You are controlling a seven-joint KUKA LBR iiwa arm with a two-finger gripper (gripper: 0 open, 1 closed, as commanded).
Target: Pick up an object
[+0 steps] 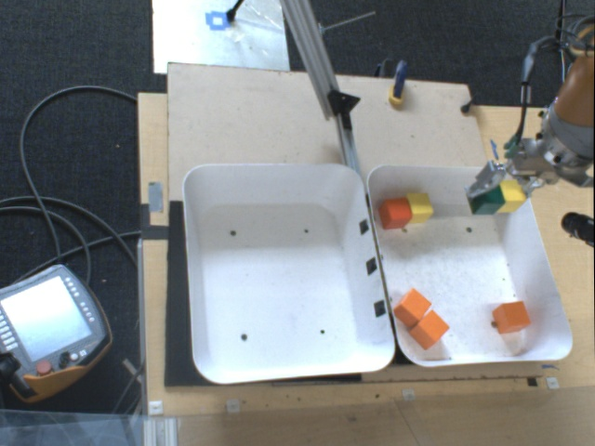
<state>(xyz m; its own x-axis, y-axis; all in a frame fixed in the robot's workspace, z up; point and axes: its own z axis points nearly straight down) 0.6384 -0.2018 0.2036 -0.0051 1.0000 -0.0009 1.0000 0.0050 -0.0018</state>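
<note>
My gripper (499, 191) hangs over the far right corner of the right bin (548, 277). It is shut on a small block that is green (484, 203) on one side and yellow (510, 197) on the other, held above the bin floor. On that floor a red block (395, 213) touches a yellow block (420, 207) near the far left corner. Two orange blocks (420, 318) lie together at the near left. Another orange block (510, 317) sits at the near right.
The left bin (200, 249) stands beside the right one, with a shared wall between them. A slanted metal pole (311, 45) crosses the bench behind the bins. A teach pendant (42, 328) and cables lie on the floor at left.
</note>
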